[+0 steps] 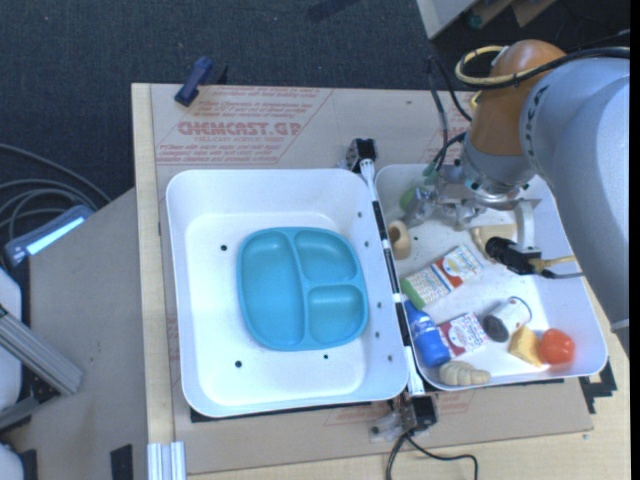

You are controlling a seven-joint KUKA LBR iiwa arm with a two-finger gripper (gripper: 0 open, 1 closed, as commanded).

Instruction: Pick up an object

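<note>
Gripper [462, 211] hung low over right bin's [590, 353] far end; grip state couldn't be told. Nearest: green item [412, 199], small, probably light and stiff. Best pinched across its narrow sides.

Claw [468, 211] low, wrist vertical

— Bins? 
— Two white bins [200, 298] on the tabletop [250, 133]. 
— Contents? 
— One blue divided tray [300, 288] at left; at right, one blue bottle [430, 340], two printed packets [440, 276], one orange ball [556, 347], one yellow piece [523, 343].
</note>
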